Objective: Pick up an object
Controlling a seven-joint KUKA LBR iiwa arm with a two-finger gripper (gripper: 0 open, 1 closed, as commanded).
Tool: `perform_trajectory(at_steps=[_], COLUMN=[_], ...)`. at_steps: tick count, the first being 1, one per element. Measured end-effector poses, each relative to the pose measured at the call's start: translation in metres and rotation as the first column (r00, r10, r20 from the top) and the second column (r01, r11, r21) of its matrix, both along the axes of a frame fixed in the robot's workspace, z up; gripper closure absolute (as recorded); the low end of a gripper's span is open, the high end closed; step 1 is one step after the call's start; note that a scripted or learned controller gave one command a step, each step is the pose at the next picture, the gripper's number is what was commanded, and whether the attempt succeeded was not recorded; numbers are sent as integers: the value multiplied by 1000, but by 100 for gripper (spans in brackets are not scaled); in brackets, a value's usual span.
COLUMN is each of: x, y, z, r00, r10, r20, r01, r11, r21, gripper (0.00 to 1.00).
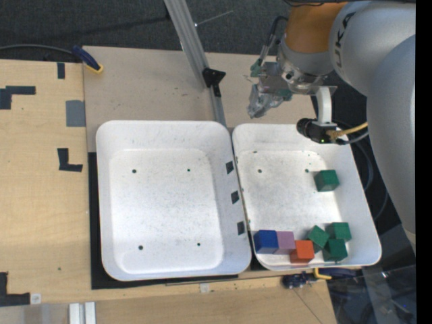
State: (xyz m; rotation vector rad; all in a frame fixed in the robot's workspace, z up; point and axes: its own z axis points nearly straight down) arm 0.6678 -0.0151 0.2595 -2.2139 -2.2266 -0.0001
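My gripper (259,106) hangs high above the back edge of the right bin (283,181), near the gap between the two bins, under the orange wrist band. Nothing shows between its fingers. A lone green block (327,180) lies at the right bin's right side. Along that bin's front edge sit a blue block (266,240), a purple block (285,240), an orange block (303,250) and three green blocks (330,239) bunched in the front right corner.
The left bin (165,201) stands next to the right one. A slanted metal pole (192,39) with a black clamp rises behind the bins. A black cable fitting (314,129) sits at the right bin's back edge.
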Motion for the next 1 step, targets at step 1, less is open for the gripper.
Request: perform_trajectory(at_steps=[1], x=[-7], y=[56], z=[2], r00=[1000], r10=[1], r20=[0], r01=[-1], r11=[1000], r21=[0], gripper=[100])
